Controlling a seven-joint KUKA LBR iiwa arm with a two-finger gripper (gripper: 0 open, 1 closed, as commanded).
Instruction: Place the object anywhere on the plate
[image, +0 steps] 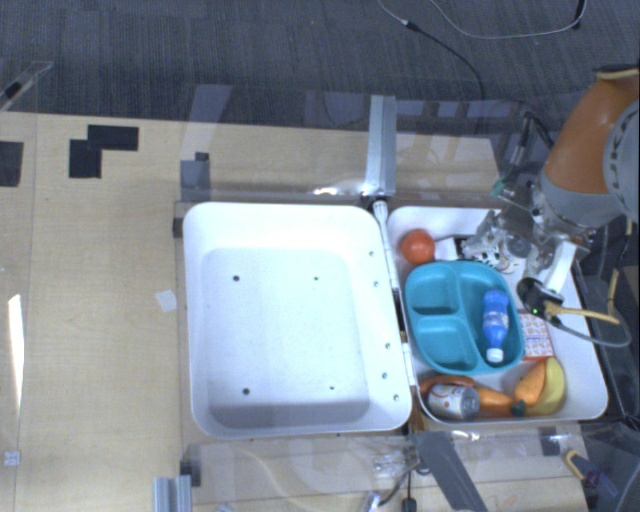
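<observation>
Bottle (495, 325) lies in the right compartment of the blue plate (440, 335), inside the right bin (590, 385), as we see it. Left of it sits the left bin (280, 320). Around the plate we see a tomato (417, 245), a can (450, 401), a carrot (492, 401) and a banana (548, 385). The arm's fingers (500, 245) hover beyond the plate's far edge; we cannot tell their state.
</observation>
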